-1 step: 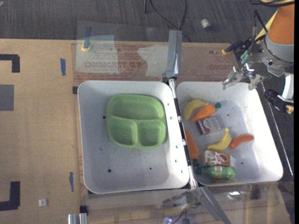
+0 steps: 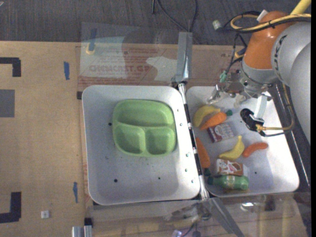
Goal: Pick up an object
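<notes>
Pincer (image 2: 228, 94): hangs over the upper-left part of the right bin (image 2: 281, 179), at the end of the grey arm with its orange band; whether it is released or clenched I cannot tell (metal parts blur together there), and nothing visibly sits in it.
Landmark: the carrot (image 2: 213, 121), lying just below the pincer in the right bin.
Nearest candidates: the carrot and, touching it on its upper left, a yellow banana (image 2: 203, 114); both lie down and to the left of the pincer, near it.
Long axis: the carrot runs on a slant, its thick end up-right towards the pincer, its tip down-left; a grasp would probably need to close across that slant.
Others: a small carton (image 2: 220, 132) just below the carrot; a second banana (image 2: 235, 150) and an orange piece (image 2: 255, 148) further down-right; a green bottle (image 2: 231, 182) well below.
Left bin (image 2: 98, 181): holds a green divided plate (image 2: 144, 127), well left of the carrot.
Judgement: a short drop down-left seems the coming move.
</notes>
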You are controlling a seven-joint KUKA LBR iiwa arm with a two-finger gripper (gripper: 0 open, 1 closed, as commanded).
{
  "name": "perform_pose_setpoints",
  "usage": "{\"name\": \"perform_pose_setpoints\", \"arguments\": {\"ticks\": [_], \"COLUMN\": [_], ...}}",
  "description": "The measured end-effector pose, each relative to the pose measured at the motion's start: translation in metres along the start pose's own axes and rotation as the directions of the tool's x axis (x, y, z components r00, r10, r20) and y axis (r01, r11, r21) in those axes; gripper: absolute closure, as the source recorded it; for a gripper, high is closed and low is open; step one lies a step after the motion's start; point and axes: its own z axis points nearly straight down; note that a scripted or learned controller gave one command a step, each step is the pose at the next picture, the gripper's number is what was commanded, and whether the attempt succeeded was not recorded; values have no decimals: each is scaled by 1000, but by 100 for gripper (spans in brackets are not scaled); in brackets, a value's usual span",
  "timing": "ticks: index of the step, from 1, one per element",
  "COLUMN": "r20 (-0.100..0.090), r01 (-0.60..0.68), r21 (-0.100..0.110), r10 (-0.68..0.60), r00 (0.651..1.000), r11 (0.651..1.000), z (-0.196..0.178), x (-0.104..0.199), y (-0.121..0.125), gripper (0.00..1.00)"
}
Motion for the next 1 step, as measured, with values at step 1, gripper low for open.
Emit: {"name": "perform_pose_setpoints", "arguments": {"ticks": [1], "r20": [2], "r01": [132], "r21": [-9], "r10": [-132], "r00": [991], "r11": [991], "z": [41], "x": [13], "y": [-71], "gripper": [0]}}
